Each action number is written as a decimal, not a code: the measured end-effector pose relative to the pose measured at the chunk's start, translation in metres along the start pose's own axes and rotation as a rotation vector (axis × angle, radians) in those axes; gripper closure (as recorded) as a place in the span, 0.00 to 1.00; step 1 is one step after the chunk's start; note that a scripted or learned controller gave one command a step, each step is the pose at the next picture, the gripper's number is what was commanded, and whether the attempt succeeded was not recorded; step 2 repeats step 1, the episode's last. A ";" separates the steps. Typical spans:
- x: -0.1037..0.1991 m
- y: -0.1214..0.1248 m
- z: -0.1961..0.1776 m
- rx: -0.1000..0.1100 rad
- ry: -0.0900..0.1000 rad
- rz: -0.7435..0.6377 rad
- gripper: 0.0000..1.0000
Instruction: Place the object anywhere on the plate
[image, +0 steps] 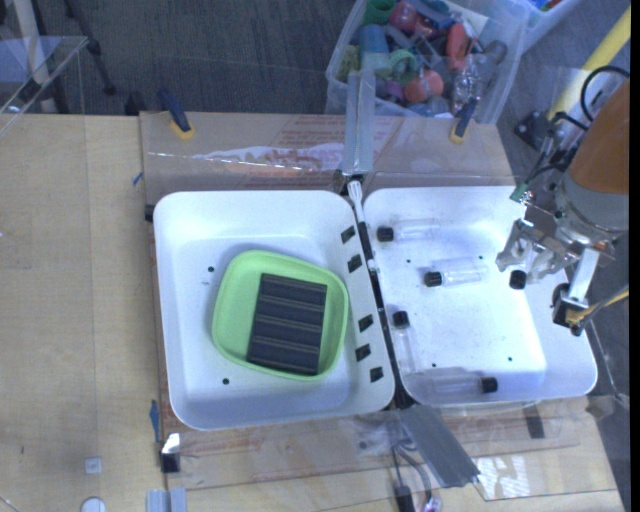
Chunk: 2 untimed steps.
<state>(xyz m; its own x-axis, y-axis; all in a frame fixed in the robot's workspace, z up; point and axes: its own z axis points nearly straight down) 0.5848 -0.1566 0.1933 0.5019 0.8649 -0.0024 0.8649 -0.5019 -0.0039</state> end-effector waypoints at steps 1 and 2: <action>0.000 0.000 0.000 0.000 0.000 0.001 0.00; 0.000 0.000 0.000 0.000 0.000 0.001 0.00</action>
